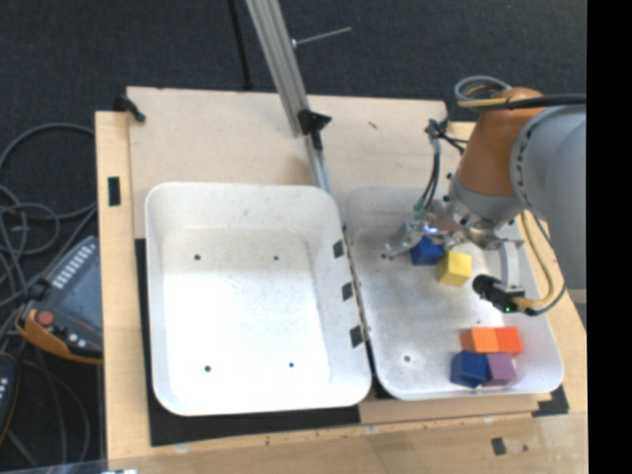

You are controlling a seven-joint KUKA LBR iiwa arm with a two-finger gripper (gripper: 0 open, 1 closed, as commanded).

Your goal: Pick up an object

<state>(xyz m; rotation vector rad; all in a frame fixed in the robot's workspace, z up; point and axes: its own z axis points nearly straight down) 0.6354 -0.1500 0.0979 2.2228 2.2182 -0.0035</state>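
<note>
My gripper (427, 239) hangs low over the right bin (395, 294), in its upper middle, under the orange wrist band. A small blue block (427, 253) lies right at the fingertips, partly hidden by them. A yellow block (455, 269) rests just to the right of the blue one. Near the bin's front right corner sit an orange block (492, 340), a dark blue block (470, 368) and a purple block (502, 367), packed close together.
The left bin (168, 265) stands beside the right one. A slanted metal pole (286, 67) rises behind the bins. The arm's grey body (553, 186) and its cables overhang the right bin's far right side.
</note>
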